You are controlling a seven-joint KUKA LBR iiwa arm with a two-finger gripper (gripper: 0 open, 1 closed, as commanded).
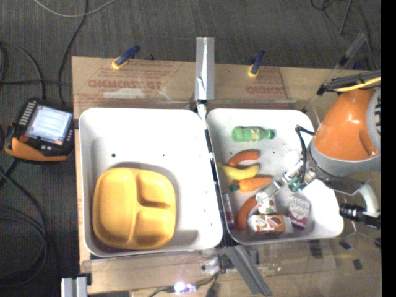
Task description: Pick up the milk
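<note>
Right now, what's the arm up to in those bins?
The arm reaches in from the right over the right bin, its gripper low among the toy food, next to a small milk carton. Nothing shows between its fingers, so the milk is not picked up yet. Nearby lie a carrot, a banana and a green bottle. The left bin holds a yellow tray.

1. The arm (346, 135) is cut off by the right side of the view — only its orange band and grey wrist show.
2. The jaws (289, 182) are too small and blurred to tell how they stand.
3. The carton labels near the right bin's (322, 228) front edge — on the milk (266, 203) and its neighbours — are too blurred to read.
4. The arm hides that bin's right wall.
</note>
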